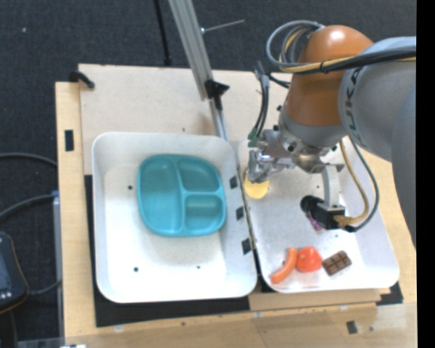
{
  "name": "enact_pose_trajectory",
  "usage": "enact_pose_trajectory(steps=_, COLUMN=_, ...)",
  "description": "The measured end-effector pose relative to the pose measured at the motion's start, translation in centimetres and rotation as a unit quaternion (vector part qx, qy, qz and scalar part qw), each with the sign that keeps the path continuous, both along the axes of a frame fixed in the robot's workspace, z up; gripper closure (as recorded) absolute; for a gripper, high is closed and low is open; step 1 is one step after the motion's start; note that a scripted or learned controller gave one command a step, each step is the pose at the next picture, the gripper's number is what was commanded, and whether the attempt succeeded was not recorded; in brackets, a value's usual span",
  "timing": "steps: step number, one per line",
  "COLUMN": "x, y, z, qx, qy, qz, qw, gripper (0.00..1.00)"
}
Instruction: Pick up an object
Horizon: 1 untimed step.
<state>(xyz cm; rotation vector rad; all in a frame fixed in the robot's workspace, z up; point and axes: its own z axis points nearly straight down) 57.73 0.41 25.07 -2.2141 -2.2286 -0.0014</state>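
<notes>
Currently the gripper (257,171) sits low at the right bin's (373,216) left edge; a small yellow object (257,188) lies just below its tips; finger state: cannot tell; lift not yet evident; orange piece (299,261) and brown block (336,262) lie well apart.

A wooden bench (130,100) bears two white bins (116,216).

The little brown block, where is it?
In the camera view, the small brown rectangular block lies in the right-hand shallow white bin, near its front edge, just right of the orange toy.
</notes>
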Motion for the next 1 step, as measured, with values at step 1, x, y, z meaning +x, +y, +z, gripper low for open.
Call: enact_pose_trajectory(steps=1, x=0.31, y=5.48, z=-1.42, qx=0.0002, qy=0.002, qz=0.0, qw=1.0, gripper=1.0)
